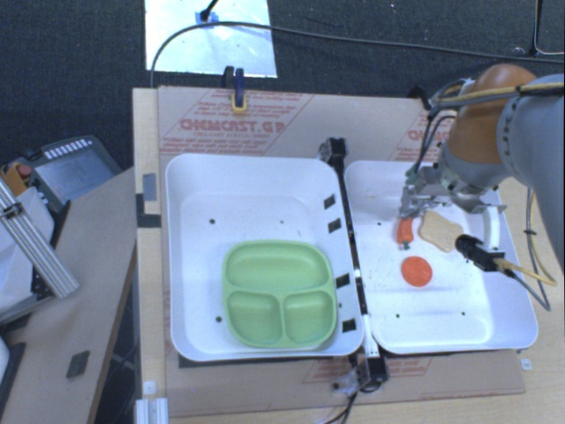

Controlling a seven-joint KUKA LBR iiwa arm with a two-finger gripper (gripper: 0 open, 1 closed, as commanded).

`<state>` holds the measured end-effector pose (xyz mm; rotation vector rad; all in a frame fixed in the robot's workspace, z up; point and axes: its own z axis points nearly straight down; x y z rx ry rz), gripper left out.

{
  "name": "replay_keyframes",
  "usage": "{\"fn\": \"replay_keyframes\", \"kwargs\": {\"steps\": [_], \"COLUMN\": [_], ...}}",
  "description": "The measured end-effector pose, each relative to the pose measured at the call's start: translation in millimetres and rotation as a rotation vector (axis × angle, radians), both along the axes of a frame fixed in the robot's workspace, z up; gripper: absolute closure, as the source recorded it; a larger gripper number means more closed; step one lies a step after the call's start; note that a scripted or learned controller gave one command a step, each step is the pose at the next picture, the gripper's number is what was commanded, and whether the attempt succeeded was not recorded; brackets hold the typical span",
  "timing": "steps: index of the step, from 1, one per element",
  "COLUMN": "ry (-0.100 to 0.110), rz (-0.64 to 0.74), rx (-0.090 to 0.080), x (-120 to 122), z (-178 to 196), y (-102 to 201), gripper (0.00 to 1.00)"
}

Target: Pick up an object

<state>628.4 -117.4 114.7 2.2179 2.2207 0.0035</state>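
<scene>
Orange ball, toast – right bin, green tray – left bin

high, perhaps front-on, slanting over both bins

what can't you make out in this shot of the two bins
- Two-finger gripper, camera view: its fingers blur together above the small orange-red piece; grip unreadable.
- Pale tan slice-shaped object: upper edge hidden under the gripper body.
- Grey arm: cut off by the right edge.
- Round orange object: too small to identify.
</scene>
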Motion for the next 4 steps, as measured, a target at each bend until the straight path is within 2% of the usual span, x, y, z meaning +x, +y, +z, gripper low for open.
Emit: {"fn": "replay_keyframes", "kwargs": {"steps": [3,4], "ry": [-0.003,0.001], "rz": [0.002,0.007], "rx": [-0.001,0.001], "x": [3,9], "z": [140,144], "y": [-8,47], "gripper": [1.00,1.00]}}
